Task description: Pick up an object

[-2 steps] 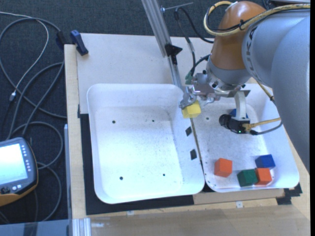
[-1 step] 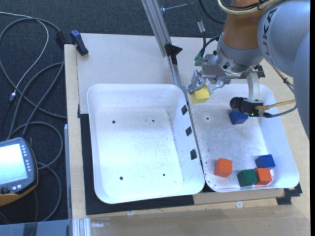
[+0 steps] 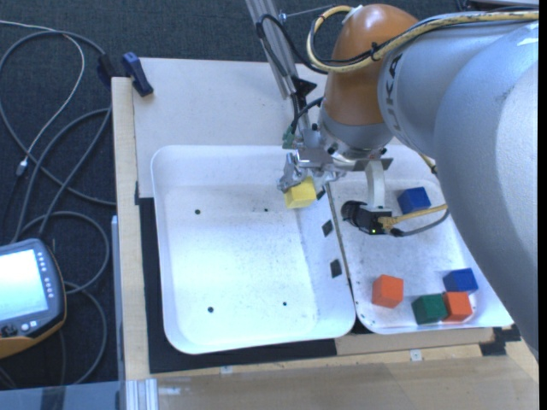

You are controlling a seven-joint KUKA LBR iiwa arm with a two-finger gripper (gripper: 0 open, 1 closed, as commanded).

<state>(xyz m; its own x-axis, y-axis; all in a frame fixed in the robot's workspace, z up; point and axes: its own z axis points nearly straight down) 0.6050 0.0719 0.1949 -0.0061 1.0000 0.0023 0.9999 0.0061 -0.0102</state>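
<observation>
A yellow block [image 3: 301, 195] hangs between the fingers of my gripper [image 3: 299, 186], above the right edge of the left bin [image 3: 239, 314]. The gripper is shut on it, reaching down from the orange wrist band. In the right bin [image 3: 376, 321] lie a blue block [image 3: 414, 200] near the back, an orange block [image 3: 388, 290] at the front, and a cluster of a green block [image 3: 429, 308], a second orange block [image 3: 459, 306] and a second blue block [image 3: 461, 280].
The grey arm covers much of the right bin's far side. A black cable loop [image 3: 367, 218] dangles from the wrist over the right bin. A handheld pendant [image 3: 26, 295] and cables lie on the floor at the left.
</observation>
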